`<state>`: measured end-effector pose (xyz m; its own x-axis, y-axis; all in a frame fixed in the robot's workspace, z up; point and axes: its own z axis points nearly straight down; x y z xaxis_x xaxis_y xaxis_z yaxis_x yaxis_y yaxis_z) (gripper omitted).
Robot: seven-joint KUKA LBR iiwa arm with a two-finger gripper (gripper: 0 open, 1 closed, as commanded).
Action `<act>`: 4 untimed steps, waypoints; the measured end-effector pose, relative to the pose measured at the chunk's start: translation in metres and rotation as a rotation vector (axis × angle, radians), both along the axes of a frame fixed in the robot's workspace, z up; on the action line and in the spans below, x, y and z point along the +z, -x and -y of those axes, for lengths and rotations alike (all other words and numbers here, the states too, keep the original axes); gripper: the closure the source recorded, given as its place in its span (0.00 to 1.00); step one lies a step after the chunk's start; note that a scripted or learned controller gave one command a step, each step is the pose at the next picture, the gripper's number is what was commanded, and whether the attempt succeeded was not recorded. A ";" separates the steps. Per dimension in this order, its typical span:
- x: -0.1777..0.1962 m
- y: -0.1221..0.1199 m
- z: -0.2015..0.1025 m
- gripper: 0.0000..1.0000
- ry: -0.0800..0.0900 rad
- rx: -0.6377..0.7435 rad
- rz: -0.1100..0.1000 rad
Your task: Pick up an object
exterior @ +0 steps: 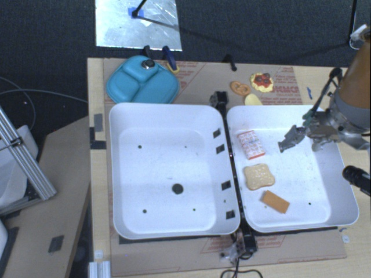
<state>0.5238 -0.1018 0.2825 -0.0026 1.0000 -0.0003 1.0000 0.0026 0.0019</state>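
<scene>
The gripper (304, 138) hangs over the right bin (342, 210), toward its upper right part, with the grey arm (353, 97) coming in from the right edge. Its two fingers stand apart: one finger (290, 139) juts left toward the packet, the other sits further right near the bin's right wall, and the gap between them shows only white bin floor. Nothing is held, and whether the tips touch the floor cannot be told. Left of the gripper, just beyond the left finger, lies a small white packet (251, 144) with red print, a tilted rectangle near the bin's left wall. Below the packet rests a pale tan toast slice (258, 176), roughly square with rounded corners, apart from the packet. Below and right of the toast lies an orange-brown block (275, 201), a tilted flat rectangle, near it without touching. All three sit in the left half of the right bin, clear of the gripper. The left bin (124, 155) adjoins the right bin, and a dark round spot marks its floor. Above the left bin sits a blue tray (142, 83). Above the right bin, on the cardboard, lie three small toy foods (253, 88), well apart from the gripper.
</scene>
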 end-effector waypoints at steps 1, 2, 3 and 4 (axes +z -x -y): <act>-0.143 0.041 0.016 0.00 -0.003 -0.005 -0.013; -0.198 0.036 -0.017 0.00 0.004 0.000 0.005; -0.183 0.033 -0.015 1.00 0.004 -0.002 0.011; -0.186 0.030 -0.002 1.00 0.000 -0.002 0.000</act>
<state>0.4936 -0.0993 0.0969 -0.0011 1.0000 -0.0005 1.0000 0.0011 0.0016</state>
